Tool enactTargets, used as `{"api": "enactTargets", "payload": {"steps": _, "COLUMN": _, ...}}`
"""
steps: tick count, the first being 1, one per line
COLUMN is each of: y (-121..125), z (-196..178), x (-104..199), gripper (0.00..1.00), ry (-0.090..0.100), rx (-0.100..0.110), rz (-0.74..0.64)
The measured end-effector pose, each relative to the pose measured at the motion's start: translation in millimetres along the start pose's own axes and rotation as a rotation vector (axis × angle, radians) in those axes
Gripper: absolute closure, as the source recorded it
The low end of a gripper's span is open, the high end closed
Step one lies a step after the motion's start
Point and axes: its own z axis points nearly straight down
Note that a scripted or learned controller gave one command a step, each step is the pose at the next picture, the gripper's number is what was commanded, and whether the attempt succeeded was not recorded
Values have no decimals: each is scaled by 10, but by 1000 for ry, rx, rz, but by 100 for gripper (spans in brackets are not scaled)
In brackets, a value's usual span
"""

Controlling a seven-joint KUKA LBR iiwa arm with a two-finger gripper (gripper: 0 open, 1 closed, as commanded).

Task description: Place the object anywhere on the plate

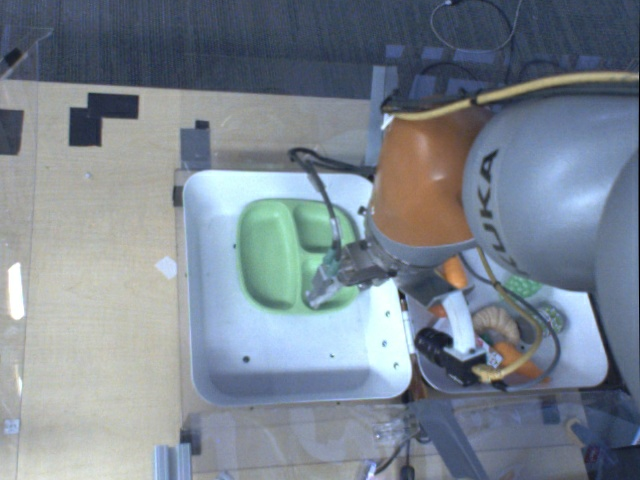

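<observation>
Hovering over the green plate point(285, 253), the gripper point(325, 283) is seen, its state untellable. The object is not identifiable, so handling cannot be judged.

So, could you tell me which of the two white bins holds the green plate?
The left bin holds the green plate; the right bin, under the arm, holds mixed small objects.

Gripper point(325, 286) over green plate point(272, 253), left bin point(215, 298).
</observation>
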Motion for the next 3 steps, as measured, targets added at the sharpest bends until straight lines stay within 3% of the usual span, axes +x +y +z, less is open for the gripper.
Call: {"api": "enactTargets", "payload": {"steps": 3, "y": 0, "z": 0, "x": 0, "gripper": 0, "ry": 0, "rx": 0, "rz": 0}}
